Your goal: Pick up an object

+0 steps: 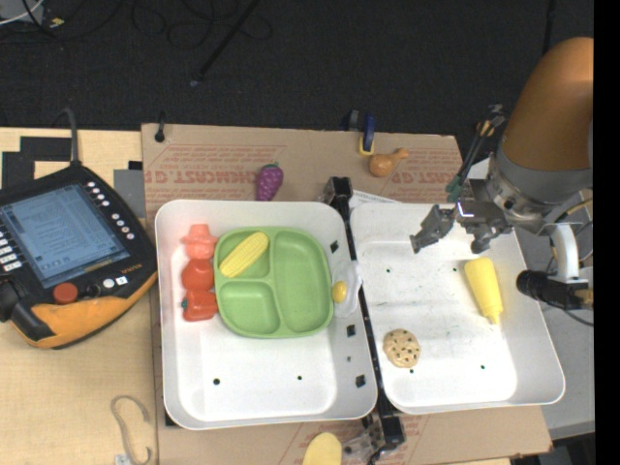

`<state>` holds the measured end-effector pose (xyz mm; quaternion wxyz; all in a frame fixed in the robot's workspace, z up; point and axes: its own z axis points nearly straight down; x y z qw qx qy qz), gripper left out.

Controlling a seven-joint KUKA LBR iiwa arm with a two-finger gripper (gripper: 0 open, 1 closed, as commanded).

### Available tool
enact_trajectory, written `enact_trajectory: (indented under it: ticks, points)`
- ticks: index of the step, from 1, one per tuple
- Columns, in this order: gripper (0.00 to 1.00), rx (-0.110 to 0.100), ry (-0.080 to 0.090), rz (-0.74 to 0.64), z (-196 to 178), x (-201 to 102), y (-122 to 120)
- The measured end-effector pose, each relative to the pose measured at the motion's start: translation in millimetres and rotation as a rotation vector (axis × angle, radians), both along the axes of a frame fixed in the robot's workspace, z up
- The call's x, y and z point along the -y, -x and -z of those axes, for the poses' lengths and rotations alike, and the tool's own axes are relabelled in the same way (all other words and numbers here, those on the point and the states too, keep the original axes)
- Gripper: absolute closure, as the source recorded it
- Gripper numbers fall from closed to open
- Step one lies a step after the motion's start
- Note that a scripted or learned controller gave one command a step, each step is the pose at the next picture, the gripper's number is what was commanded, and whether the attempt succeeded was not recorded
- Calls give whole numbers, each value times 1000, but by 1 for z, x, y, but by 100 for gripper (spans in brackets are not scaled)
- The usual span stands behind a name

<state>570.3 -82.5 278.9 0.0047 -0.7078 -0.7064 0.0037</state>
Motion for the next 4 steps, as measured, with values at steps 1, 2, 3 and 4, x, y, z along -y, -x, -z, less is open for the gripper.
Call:
enact_trajectory:
  ticks: [1, 2, 3, 4]
  points:
    - [0, 9, 1, -1, -5, 0, -2]
    - [0, 4, 0, -2, 54, 8, 0]
    - [0, 5, 0, -3, 98, 7, -3]
    - [0, 4, 0, -2, 157, 14, -6]
